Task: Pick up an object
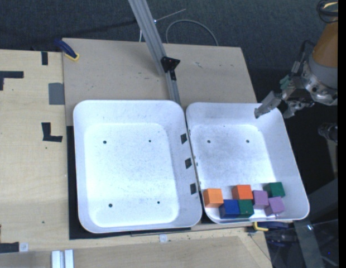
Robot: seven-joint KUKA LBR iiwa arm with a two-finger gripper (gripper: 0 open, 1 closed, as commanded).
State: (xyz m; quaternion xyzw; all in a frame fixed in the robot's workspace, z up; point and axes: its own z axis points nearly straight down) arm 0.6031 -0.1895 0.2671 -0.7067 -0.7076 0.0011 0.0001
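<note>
Blocks (245, 201) clustered, row running along bin's (284, 144) near wall.

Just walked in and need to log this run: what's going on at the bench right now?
A robot arm is set to pick up an object. Its gripper hangs over the far right corner of the right bin, with nothing visible between its fingers. The blocks sit clustered along that bin's near edge: an orange block, a blue block, green ones and purple ones. None has been lifted yet. The left bin sits beside it.
</note>
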